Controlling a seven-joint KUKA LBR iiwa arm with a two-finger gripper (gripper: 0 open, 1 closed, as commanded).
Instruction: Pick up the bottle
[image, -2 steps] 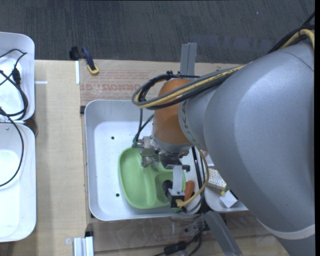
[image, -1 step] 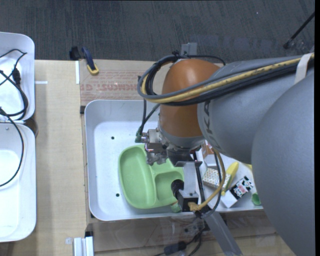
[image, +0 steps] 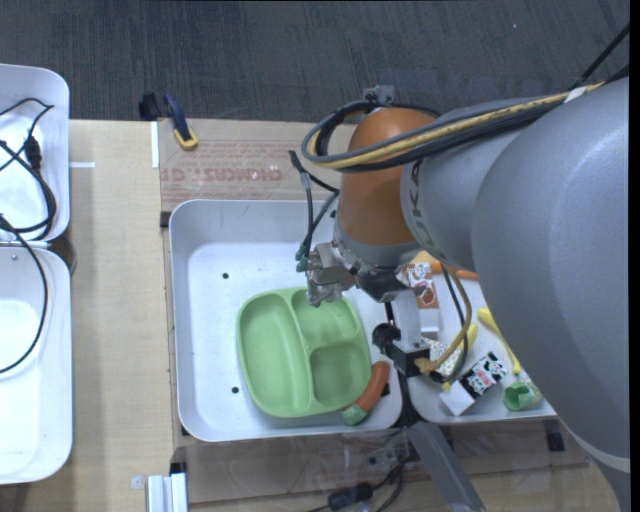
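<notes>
My gripper (image: 322, 282) hangs low over the far rim of a green divided plate (image: 300, 355) in the left bin (image: 200, 300). The orange band and the grey arm cover much of the right bin. A white item with an orange and red label (image: 426, 288) peeks out from under the arm at the right bin's near-left part; it may be the bottle, but most of it is hidden. Nothing shows as held at the gripper.
A toy carrot (image: 372, 388) lies across the bins' shared edge beside the plate. The right bin (image: 430, 408) holds a cow-patterned box (image: 482, 378), a yellow piece (image: 496, 336) and a green piece (image: 520, 397). A cardboard sheet (image: 240, 172) lies behind the bins.
</notes>
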